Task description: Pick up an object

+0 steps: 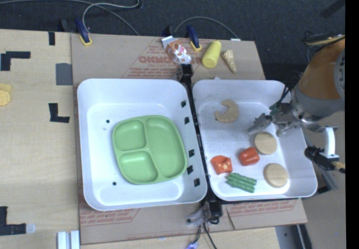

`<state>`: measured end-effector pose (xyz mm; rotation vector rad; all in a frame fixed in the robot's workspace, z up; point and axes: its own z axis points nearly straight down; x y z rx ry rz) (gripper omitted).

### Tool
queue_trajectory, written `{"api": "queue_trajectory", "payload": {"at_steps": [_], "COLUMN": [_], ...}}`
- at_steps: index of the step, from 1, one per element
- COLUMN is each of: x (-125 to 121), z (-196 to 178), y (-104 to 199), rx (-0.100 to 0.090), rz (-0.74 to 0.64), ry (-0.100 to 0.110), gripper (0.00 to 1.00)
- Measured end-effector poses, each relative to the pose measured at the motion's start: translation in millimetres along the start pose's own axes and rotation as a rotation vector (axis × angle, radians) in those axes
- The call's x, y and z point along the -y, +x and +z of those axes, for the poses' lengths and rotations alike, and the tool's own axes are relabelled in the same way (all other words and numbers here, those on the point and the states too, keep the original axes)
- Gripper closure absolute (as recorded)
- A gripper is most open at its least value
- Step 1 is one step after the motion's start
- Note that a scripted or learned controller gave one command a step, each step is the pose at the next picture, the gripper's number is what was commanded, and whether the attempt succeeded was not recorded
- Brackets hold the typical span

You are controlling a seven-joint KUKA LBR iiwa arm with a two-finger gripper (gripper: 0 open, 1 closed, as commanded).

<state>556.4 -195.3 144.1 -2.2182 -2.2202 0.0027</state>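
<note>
Gripper (262,124) sits low over right bin's (291,189) upper right area, just above upper tan round piece (266,143); can't tell how it's set, too dark and blurred, and nothing visibly held. Arm (322,82) comes in over the right rim, grey with orange band, bulky, crowding that edge. Cardboard sheet (112,60) lies under both bins, flat matte brown with red print. Left bin (90,130): shallow white plastic, rounded corners, holds green divided plate (149,148), smooth, three compartments, sitting centre with open floor all around it. Right bin, same make, touches the left along a black clipped seam; open floor in its upper left and along the left wall, items bunched lower right. Going down in size: tan crescent-shaped piece (227,111) near bin centre top, well apart from the rest; second tan round (276,174) near the lower right corner, close to the rim; green bean-like bundle (242,182), ridged, near the front wall; red rounded piece (249,156) just beside the upper round; orange-red blocky piece (221,164) left of it. Behind the bins on cardboard: yellow cylinder (212,54), tan cone (230,61), small printed packet (175,49).
</note>
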Motion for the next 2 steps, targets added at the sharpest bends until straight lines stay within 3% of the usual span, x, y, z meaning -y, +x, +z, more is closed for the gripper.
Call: {"api": "queue_trajectory", "payload": {"at_steps": [1, 2], "x": [38.7, 37.6], "z": [58.0, 48.0], "y": [58.8, 58.2], "rx": [0.0, 0.002], "rz": [-0.001, 0.0], "ry": [-0.005, -0.009], "gripper": [0.0, 1.0]}}
